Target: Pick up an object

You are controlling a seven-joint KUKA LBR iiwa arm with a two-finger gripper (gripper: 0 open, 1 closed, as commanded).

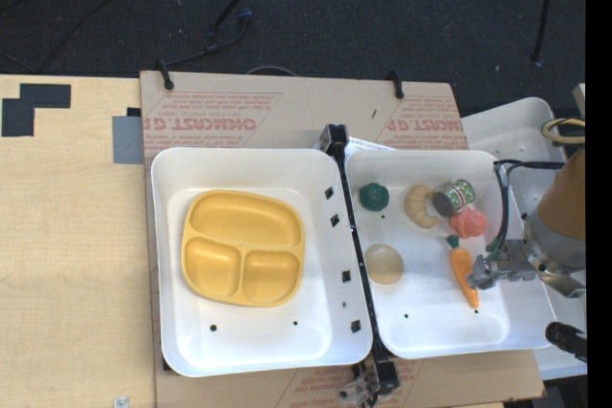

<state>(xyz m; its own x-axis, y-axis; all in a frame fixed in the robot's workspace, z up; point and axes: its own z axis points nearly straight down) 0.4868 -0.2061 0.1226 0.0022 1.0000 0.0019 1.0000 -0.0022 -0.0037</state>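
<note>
Nearest, at the right white bin's (430,339) edge, the end effector (481,276) hovers just beside the small orange toy carrot (464,275), presumably lining up a grasp; finger spread cannot be told.

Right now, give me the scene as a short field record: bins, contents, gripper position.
left bin: holds a yellow divided tray
right bin: green ball, tan ring-shaped piece, small can, pink item, toy carrot, pale round item
gripper: low at the right bin's right side, right beside the toy carrot
arm: enters from the right
grasp: cannot tell, nothing seen lifted
</note>
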